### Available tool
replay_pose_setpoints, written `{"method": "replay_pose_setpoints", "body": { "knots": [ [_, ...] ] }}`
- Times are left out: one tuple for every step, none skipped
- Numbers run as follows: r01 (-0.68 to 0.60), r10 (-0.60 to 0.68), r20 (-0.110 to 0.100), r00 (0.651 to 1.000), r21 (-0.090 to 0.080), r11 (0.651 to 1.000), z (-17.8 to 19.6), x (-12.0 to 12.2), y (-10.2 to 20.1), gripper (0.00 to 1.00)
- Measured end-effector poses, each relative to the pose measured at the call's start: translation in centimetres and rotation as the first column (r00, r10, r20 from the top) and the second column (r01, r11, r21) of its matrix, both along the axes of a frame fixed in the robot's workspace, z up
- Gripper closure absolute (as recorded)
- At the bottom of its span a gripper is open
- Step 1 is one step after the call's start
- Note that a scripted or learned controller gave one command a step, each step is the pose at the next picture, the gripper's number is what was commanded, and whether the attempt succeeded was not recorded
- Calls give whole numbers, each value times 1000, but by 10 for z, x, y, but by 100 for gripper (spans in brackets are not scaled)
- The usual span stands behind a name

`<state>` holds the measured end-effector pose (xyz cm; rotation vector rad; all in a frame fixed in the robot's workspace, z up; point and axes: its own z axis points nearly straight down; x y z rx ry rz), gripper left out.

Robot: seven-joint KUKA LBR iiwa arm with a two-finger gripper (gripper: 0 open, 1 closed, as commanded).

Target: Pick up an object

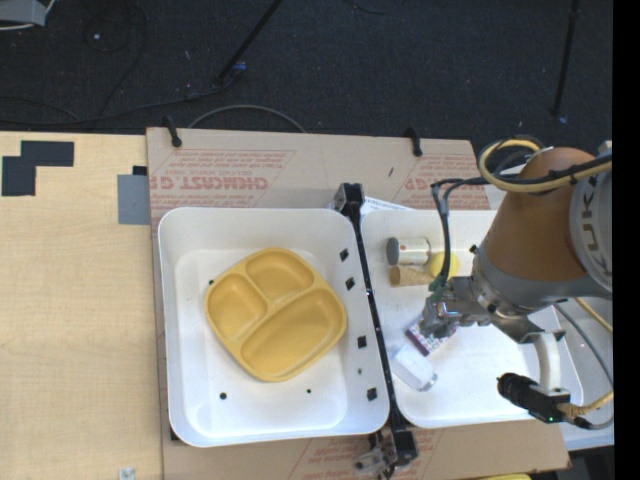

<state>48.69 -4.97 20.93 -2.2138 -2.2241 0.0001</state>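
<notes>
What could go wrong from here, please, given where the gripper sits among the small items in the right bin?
1. The gripper sits low over a small purple-marked item with a white packet right beside it; closing could nudge either one away.
2. Both lie near the bin divider, so a push could wedge them against it.
3. The metal cylinder and cork lie close behind the wrist; a sweep might roll them.

You are looking at a robotics lab: two white bins (170,268) sit on a cardboard-covered bench (300,168), cables (240,63) trail across dark carpet, and an industrial arm (545,233) reaches in.
</notes>
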Motion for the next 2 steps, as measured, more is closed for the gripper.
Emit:
{"method": "replay_pose_setpoints", "body": {
  "knots": [
    [-1,1,0,1000,-1,1000,11,1,59,100],
    [0,0,-4,1000,-1,1000,1,-3,111,100]
  ]
}}
